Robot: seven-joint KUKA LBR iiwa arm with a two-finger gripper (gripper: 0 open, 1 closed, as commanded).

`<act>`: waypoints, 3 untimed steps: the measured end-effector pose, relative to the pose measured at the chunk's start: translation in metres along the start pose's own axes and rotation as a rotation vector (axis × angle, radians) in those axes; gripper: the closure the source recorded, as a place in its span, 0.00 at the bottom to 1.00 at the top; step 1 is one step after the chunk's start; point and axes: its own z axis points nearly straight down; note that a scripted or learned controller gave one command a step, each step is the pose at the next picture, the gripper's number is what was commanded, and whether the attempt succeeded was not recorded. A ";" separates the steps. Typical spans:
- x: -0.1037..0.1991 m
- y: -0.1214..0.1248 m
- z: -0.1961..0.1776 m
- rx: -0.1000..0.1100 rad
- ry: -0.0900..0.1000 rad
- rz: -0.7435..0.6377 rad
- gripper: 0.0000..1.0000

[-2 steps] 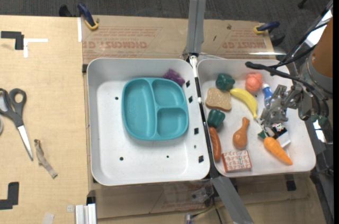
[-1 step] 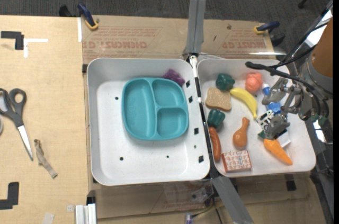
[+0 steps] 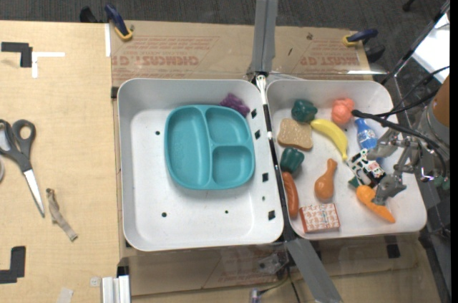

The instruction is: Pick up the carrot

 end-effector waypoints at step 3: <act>-0.011 -0.050 0.004 0.001 -0.001 0.441 1.00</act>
